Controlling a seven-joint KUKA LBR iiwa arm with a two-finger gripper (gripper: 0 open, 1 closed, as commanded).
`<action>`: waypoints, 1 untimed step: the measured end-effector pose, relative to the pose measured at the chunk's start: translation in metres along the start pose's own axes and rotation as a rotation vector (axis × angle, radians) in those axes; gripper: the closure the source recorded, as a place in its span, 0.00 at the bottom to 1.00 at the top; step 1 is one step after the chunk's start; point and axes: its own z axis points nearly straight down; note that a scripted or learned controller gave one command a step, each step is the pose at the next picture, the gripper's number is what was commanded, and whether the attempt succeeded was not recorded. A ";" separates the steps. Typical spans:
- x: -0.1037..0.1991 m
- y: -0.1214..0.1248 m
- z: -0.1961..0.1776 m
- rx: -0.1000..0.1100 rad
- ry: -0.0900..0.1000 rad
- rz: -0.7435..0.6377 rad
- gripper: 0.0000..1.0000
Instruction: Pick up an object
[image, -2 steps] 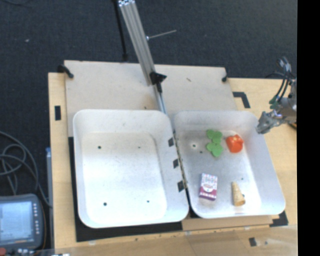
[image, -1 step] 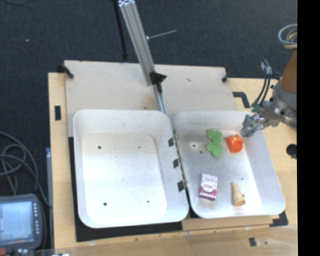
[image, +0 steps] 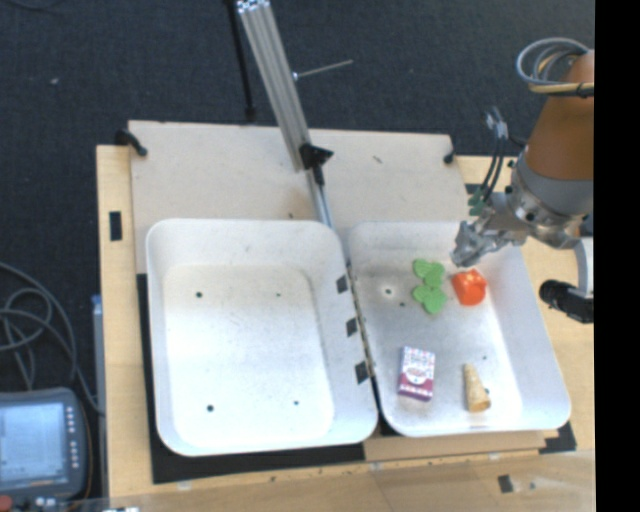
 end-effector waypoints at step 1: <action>0.062 0.005 0.008 0.002 0.001 -0.001 1.00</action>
